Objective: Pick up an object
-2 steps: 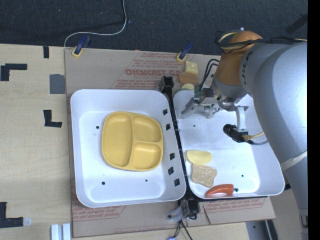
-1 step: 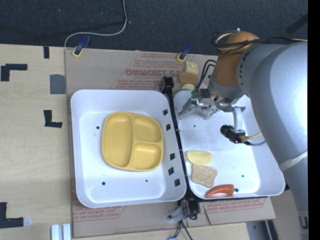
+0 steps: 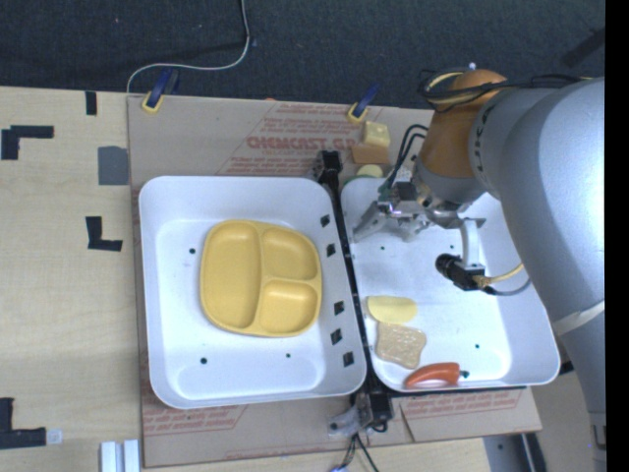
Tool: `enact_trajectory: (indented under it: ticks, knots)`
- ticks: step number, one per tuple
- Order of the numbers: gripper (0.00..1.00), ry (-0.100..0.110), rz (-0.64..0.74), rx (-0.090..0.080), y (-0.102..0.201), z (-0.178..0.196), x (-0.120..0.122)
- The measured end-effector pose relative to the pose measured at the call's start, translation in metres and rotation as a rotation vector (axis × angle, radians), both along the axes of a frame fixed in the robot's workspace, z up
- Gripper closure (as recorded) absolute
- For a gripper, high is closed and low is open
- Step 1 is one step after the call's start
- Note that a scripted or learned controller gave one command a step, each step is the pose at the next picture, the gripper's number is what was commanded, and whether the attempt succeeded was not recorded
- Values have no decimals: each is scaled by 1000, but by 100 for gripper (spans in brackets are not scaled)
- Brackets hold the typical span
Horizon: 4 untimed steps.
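Note:
In the right bin [image 3: 511,347], three small objects lie near the front. They are a pale yellow slice [image 3: 391,310], a tan bread-like piece [image 3: 401,344] and an orange-red carrot-like piece [image 3: 432,374]. My gripper [image 3: 389,220] is low over the bin's far left corner, well behind those objects. It is open, its grey fingers [image 3: 365,224] are spread, and nothing shows between them. The arm's orange band [image 3: 454,136] rises just above it.
The left bin [image 3: 167,362] holds a yellow divided plate [image 3: 260,276]. A tan block [image 3: 371,143] and a pale round item [image 3: 369,172] sit on the cardboard behind the right bin. A black divider [image 3: 339,254] with clips runs between the bins. The grey arm [image 3: 560,205] covers the right side.

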<state>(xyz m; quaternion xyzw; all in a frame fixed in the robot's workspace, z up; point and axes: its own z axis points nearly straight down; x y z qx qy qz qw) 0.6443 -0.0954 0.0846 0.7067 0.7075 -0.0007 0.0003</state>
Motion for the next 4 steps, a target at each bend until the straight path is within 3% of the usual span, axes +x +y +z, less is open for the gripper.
enact_trajectory:
  ticks: [1, 2, 3, 4]
  knots:
    - [0, 4, 2, -1, 0, -1, 20]
    - [0, -15, 0, -2, -17, 133, 23]
    - [0, -1, 1, 0, -5, -4, 5]
    - [0, 7, 2, -1, -1, -1, 23]
